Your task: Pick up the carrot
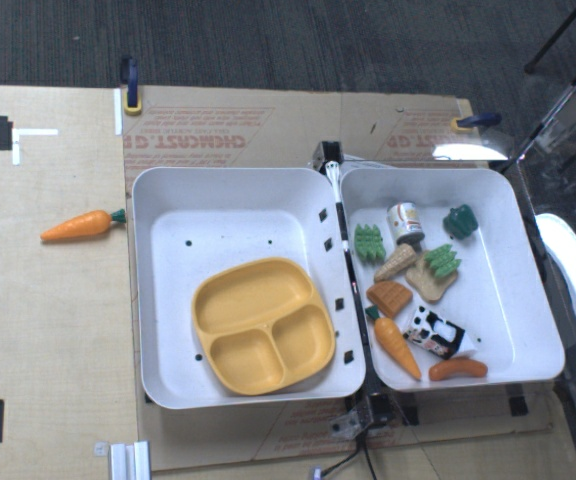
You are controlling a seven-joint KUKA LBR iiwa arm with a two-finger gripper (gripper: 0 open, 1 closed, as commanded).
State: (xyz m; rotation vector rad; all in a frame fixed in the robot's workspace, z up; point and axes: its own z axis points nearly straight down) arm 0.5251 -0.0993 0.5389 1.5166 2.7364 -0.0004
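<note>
Can't tell from this shot how the jaws are set, so we're not guessing on that.

The carrot (396,348) lies in the right bin (533,268), near the front-left corner, slanted with its green stub toward the middle divider. It looks like a plastic toy, so we'd guess light, stiff and a bit slick. It's tapered too, so we'd pinch across the thick upper half, not the pointy tip. Tight spot though: a cow-print carton (435,333) is just beside it and a little sausage (458,369) lies near its tip.

Also in that bin are a small can (404,223), a brown waffle piece (389,297), a bread slice (428,280) and a few green veggie bits (369,242).

The left bin (168,268) holds a yellow divided plate (263,324) with nothing on it.

Heads up: there's a second carrot (78,226) out on the bench (38,348), just left of the left bin and well clear of clutter.
</note>
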